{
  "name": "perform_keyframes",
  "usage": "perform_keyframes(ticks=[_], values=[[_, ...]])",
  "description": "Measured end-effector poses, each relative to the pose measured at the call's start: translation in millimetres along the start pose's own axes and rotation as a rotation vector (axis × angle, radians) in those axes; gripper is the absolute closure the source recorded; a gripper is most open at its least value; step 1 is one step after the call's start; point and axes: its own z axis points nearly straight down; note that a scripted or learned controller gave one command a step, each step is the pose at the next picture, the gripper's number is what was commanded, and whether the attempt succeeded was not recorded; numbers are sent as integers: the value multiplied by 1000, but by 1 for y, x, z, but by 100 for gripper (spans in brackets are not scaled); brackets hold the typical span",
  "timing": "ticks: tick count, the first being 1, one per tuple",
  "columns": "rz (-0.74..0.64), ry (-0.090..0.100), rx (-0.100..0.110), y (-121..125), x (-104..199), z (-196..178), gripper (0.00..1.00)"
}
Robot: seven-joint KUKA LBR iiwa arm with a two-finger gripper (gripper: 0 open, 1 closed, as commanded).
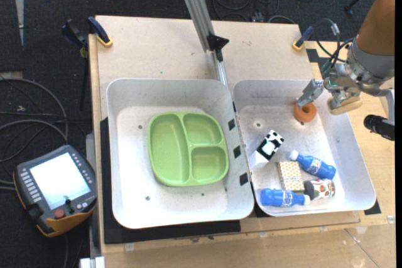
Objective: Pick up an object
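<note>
The right bin (342,135) holds several small objects. An orange ring-shaped piece (305,112) lies near its back wall. A black-and-white patterned block (270,145) sits at mid-bin. Two blue bottles lie on their sides, one (314,166) toward the right and one (281,198) at the front. Between them rest a tan speckled box (289,175) and a small red, white and black item (319,189). My gripper (326,98) hovers over the bin's back right corner, open with nothing between its fingers. Its left finger (309,93) hangs just above the orange piece.
A green divided plate (188,149) lies in the left bin (125,135). A slanted metal pole (198,3) comes down to the divide between the bins. Clamps grip the bench's back corners, and a teach pendant (55,188) lies on the floor at left.
</note>
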Motion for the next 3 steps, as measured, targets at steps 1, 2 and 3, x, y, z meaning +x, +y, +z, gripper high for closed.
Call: perform_keyframes(ticks=[1,2,3], values=[[0,0,0,0,0,0,0],[3,0,6,-7,-3,62,0],[2,1,6,-12,2,125,0]])
